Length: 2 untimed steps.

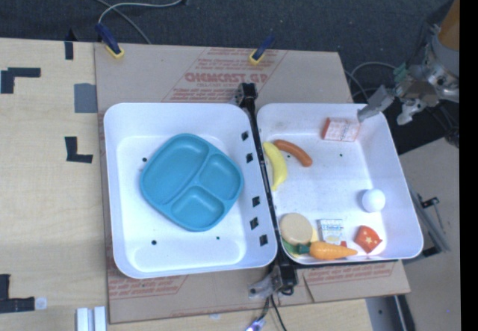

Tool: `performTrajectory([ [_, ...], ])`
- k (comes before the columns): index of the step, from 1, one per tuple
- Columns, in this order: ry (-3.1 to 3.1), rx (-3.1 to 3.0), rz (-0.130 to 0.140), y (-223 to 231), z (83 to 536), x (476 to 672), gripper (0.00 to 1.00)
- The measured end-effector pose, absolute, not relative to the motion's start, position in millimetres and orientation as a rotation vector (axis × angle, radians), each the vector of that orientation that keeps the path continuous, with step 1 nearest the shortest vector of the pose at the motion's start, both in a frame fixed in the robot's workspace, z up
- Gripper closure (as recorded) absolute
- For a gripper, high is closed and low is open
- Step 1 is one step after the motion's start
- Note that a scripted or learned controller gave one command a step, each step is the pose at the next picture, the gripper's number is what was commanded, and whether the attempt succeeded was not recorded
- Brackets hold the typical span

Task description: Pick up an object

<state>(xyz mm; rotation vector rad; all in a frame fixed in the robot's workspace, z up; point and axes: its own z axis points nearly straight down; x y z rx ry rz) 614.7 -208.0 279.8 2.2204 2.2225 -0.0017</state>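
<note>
Dark carpet frames the pale wooden surface, where a cardboard sheet carries 2 shallow white bins side by side. From the camera view, the gripper hovers at the far right corner of the right bin, above the rim, with the grey wrist angling in from the right; whether it is released or clenched I cannot tell at this slant, and nothing shows in its grasp.

Candidates lie in that bin: a red-and-white packet just beside the gripper toward the left bin, a sausage and banana farther that way, a white ball nearer the camera, and a crowded cluster well apart at the near rim. The blue plate sits in the left bin.

The packet looks the shortest reach, but it lies flat; the ball or sausage would probably suit a 2-finger pinch better. A vertical descent, centred, clear of the wall, seems wise.
</note>
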Motion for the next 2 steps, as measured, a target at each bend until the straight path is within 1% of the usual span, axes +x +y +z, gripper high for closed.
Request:
performTrajectory([
  [1,2.227,2.222,-0.003,-138.1,150.8,633.7,0.0],
  [2,2.209,2.215,-0.001,-105.8,96.3,623.1,0.0],
])
